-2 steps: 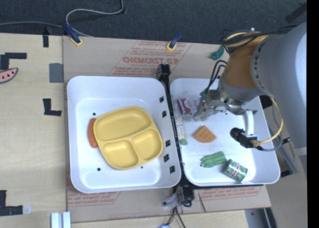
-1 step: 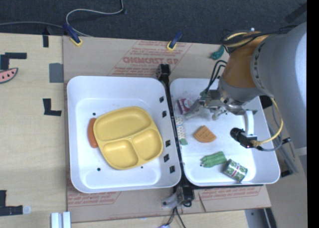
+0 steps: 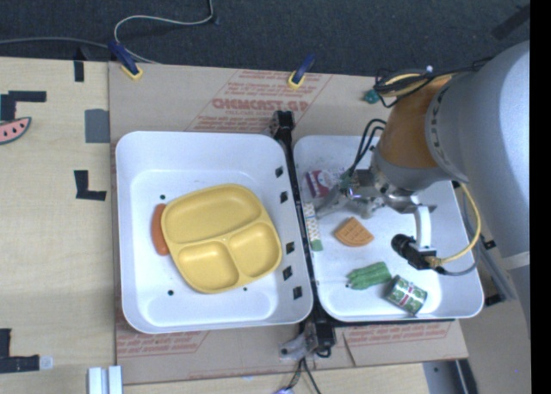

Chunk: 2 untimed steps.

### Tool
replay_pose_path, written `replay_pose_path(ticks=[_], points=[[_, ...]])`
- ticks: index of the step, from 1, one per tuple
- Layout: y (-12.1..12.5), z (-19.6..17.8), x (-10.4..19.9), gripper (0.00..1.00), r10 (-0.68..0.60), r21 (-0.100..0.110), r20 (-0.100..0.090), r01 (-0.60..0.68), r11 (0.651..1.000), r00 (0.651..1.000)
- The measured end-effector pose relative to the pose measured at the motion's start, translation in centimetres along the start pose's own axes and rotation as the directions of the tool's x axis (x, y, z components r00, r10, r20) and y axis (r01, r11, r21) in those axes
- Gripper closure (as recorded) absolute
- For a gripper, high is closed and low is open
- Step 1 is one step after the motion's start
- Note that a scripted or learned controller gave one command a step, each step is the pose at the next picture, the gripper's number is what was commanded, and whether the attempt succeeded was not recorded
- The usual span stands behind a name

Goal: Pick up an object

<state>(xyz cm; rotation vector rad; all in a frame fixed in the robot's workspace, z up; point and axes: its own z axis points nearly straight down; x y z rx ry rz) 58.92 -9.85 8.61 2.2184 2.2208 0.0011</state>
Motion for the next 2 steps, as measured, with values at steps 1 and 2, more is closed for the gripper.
replay_pose_path(ticks=[1, 2], points=[[0.05, -0.98, -0.06, 1.00, 0.000, -0.002, 0.002, 0.000, 1.000, 1.000], [0.04, -0.96, -0.06, 0.00, 0.000, -0.002, 0.002, 0.000, 1.000, 1.000]])
